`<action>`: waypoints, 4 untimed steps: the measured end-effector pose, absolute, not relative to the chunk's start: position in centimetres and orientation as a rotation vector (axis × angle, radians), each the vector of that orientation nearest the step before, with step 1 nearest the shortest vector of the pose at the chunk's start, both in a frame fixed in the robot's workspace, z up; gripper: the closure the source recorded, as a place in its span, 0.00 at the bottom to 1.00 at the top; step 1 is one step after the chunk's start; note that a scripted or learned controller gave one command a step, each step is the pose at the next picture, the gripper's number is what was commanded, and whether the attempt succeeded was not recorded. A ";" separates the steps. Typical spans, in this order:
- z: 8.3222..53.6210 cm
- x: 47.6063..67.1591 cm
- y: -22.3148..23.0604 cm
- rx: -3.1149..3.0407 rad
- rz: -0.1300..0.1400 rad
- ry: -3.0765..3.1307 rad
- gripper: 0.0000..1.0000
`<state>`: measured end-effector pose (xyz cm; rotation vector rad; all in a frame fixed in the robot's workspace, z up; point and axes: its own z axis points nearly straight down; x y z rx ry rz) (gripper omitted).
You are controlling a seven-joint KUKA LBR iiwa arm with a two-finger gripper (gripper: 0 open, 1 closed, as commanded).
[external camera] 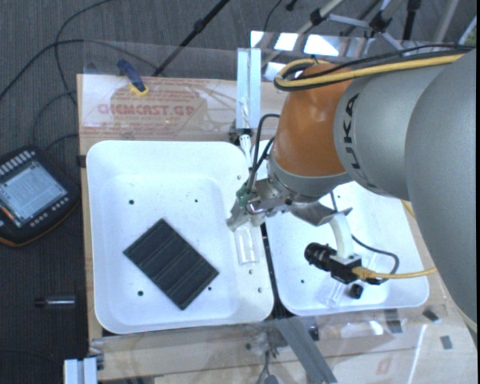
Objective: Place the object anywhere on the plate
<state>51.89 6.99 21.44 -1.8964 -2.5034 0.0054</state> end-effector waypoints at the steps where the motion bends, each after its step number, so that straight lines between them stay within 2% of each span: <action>1: 20.1 57.8 9.8 -0.872 0.000 -3.018 1.00; 2: 20.3 58.5 15.2 -0.573 0.000 -3.090 1.00; 3: 23.7 64.4 21.2 -0.555 -0.003 -3.096 1.00; 4: 26.7 58.8 23.5 -0.578 -0.002 -3.089 1.00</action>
